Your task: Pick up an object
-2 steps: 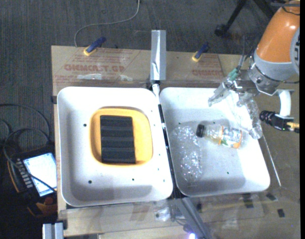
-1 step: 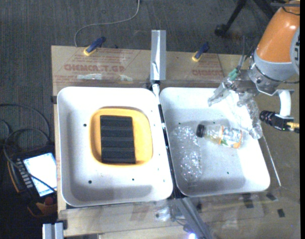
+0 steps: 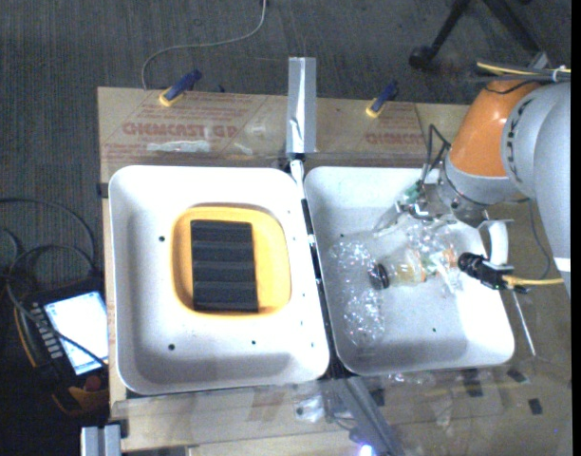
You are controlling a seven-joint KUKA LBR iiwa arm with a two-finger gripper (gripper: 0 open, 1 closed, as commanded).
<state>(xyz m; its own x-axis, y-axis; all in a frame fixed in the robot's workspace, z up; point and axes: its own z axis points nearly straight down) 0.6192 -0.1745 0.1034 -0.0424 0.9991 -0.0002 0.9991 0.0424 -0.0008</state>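
The arm (image 3: 518, 145) reaches in from the right and hangs over the upper right part of the right bin (image 3: 480, 345), its wrist tilted down toward the bin floor. The gripper (image 3: 433, 198) sits low, at the edge of a heap of clear, crinkled plastic (image 3: 414, 245) that looks like a transparent bottle or wrapper with a dark cap (image 3: 379, 275) at its lower left end; the glare and transparency make it hard to be sure which. Whether the gripper is spread or closed I cannot tell, since the wrist body and the shiny plastic hide that part. The clear object lies just below and to the left of the gripper, touching or nearly touching it, and its long axis seems to run on a slant from the cap at lower left up toward the wrist at upper right. A second, flatter patch of glittery clear material (image 3: 359, 293) lies further left on the same bin floor. The left bin (image 3: 129, 255) holds a yellow tray with a black ribbed block (image 3: 224, 264), well apart from the arm, so the clear object is by far the nearer candidate for a grasp.
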